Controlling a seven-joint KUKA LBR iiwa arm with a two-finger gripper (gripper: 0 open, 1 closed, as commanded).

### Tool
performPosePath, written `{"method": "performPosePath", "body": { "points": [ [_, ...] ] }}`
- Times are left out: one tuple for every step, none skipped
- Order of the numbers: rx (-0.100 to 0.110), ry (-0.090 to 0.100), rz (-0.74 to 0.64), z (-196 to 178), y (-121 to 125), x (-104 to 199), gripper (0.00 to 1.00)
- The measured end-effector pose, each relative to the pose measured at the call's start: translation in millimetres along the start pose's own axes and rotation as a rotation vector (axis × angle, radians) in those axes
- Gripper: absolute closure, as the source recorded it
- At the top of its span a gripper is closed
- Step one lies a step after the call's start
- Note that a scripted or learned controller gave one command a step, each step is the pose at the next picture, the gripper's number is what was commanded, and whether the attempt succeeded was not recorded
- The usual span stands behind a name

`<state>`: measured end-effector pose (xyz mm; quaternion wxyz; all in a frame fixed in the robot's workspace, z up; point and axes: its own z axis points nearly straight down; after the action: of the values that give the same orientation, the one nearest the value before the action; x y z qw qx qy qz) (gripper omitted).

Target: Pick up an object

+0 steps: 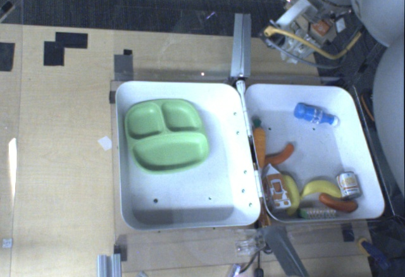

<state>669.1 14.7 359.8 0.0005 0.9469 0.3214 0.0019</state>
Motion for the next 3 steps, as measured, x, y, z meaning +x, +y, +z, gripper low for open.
{"method": "performPosePath", "body": {
  "points": [
    [0.001,0.001,0.290,-32.1,-41.8,-20.8,1.00],
    [0.001,0.001,0.421,-21.3,-24.9,2.6,1.00],
    [0.001,0.002,0.447,-22.4,-14.1,2.5,1.00]
  ]
}}
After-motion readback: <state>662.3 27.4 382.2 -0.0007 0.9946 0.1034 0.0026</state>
